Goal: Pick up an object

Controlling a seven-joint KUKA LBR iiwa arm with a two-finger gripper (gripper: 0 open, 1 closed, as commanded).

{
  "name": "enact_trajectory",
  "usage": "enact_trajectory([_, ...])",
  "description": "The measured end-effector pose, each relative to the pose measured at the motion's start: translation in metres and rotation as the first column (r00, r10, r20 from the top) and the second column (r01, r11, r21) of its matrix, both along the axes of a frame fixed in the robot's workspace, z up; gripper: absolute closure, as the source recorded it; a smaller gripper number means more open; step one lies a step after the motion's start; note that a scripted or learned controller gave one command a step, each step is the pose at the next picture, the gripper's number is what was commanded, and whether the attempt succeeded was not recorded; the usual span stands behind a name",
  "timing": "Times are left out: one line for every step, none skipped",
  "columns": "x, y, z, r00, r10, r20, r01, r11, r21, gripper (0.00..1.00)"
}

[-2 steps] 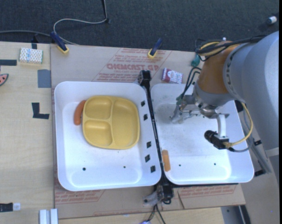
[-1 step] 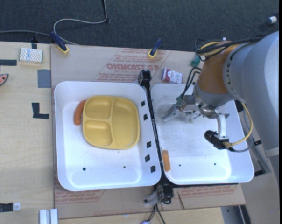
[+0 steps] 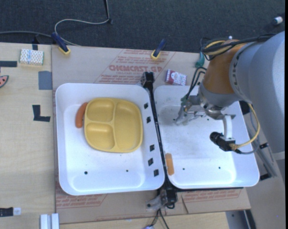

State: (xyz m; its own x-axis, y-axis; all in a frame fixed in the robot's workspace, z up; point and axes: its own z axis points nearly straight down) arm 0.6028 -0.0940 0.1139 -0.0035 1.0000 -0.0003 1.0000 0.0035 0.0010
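Observation:
In the left bin (image 3: 106, 173) lies a yellow divided plate (image 3: 113, 124), and an orange sausage-shaped piece (image 3: 79, 115) rests against its left rim. A small orange piece (image 3: 169, 163) lies in the right bin (image 3: 215, 173), close to that bin's left wall. My gripper (image 3: 184, 117) hangs low over the upper middle of the right bin's floor, well above and to the right of the small orange piece. Nothing shows in its grasp. The grey arm with its orange band (image 3: 220, 70) covers the bin's upper right part.
A red and white packet (image 3: 175, 77) lies on the cardboard behind the bins. Yellow and blue clamps (image 3: 158, 50) hold the cardboard's far edge. Black clips (image 3: 151, 128) line the divider between the bins. A black connector (image 3: 220, 141) and its cable hang over the right bin.

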Motion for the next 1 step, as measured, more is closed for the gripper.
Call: enact_trajectory([-0.0001, 0.0, -0.0002, 1.0, 0.0, 0.0, 0.0, 1.0, 0.0, 0.0])
